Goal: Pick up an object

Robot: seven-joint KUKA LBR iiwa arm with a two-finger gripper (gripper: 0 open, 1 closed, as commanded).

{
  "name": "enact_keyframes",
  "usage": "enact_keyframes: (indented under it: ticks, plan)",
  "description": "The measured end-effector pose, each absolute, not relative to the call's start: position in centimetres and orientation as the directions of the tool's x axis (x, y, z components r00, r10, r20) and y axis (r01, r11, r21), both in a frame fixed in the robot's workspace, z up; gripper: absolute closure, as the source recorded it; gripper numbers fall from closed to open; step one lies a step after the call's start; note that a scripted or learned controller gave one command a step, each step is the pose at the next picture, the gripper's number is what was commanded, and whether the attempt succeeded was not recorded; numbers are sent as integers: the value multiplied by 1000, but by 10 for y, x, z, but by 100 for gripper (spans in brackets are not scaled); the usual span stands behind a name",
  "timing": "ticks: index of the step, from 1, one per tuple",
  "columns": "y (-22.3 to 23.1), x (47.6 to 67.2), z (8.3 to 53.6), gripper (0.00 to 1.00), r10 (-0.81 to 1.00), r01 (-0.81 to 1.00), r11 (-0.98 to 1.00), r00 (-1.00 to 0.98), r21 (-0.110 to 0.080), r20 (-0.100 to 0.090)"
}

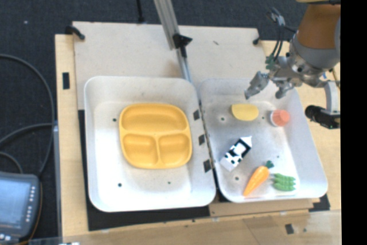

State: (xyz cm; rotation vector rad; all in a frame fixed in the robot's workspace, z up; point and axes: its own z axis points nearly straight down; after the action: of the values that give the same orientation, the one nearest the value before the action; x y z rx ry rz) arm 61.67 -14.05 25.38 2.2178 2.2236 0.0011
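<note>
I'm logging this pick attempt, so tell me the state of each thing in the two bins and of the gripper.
Gripper: open, above the right bin's far end, holding nothing.
Yellow tray: flat in the left bin.
Yellow piece: lying in the right bin.
Pink piece: lying near it.
Milk carton: on its side.
Carrot: lying flat.
Green toy: beside the carrot.

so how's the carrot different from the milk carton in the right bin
The carrot is orange and tapered with a green leafy top; the milk carton is boxy, white with black patches. The carrot lies nearer the bin's front edge, the carton nearer its middle. Both lie on their sides, slanted alike, in the right bin.
</note>
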Motion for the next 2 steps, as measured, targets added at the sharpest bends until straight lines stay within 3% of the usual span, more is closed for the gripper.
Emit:
enact_keyframes:
  ticks: [1,2]
  plan:
    - [-140,617,254,0,1000,1000,3,-3,1,0]
    - [-142,615,212,0,1000,1000,0,0,-2,-2]
